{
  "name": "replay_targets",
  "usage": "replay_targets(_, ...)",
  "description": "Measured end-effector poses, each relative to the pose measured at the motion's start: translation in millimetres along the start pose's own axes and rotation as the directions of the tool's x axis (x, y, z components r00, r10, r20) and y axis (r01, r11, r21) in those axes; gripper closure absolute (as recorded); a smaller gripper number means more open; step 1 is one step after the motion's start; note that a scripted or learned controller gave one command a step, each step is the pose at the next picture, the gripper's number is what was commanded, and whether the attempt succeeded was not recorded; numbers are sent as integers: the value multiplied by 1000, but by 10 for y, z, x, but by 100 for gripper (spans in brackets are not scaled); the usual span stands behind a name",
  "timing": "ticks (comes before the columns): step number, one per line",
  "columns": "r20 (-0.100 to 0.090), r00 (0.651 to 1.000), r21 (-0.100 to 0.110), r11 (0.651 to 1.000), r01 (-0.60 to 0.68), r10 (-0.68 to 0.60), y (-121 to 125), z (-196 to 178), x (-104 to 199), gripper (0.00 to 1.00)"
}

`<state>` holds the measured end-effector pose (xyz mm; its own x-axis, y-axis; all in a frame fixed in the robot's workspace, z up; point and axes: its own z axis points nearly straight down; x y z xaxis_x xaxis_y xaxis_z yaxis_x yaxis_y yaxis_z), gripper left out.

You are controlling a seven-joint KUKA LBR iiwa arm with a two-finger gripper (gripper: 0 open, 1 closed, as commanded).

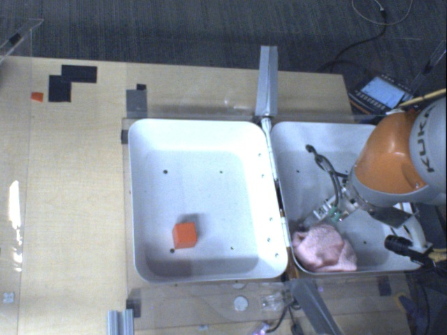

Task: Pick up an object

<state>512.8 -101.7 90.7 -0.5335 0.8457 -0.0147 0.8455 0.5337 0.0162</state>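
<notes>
From my station I see two shallow white bins (209,138) of smooth, faintly glossy plastic on a pale matt wooden bench (70,208). The crumpled pink cloth (323,250) looks soft and fuzzy, the small orange block (185,235) matt, and the arm's orange band (390,155) glossy.

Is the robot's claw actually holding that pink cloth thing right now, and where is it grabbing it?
It cannot be told. The gripper is down in the right bin, just above the pink cloth, near its upper edge, but no cloth is seen between its fingers.
</notes>
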Motion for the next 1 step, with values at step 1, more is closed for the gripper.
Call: replay_targets(1,-4,998,5,998,-68,68,423,16,-162,0)
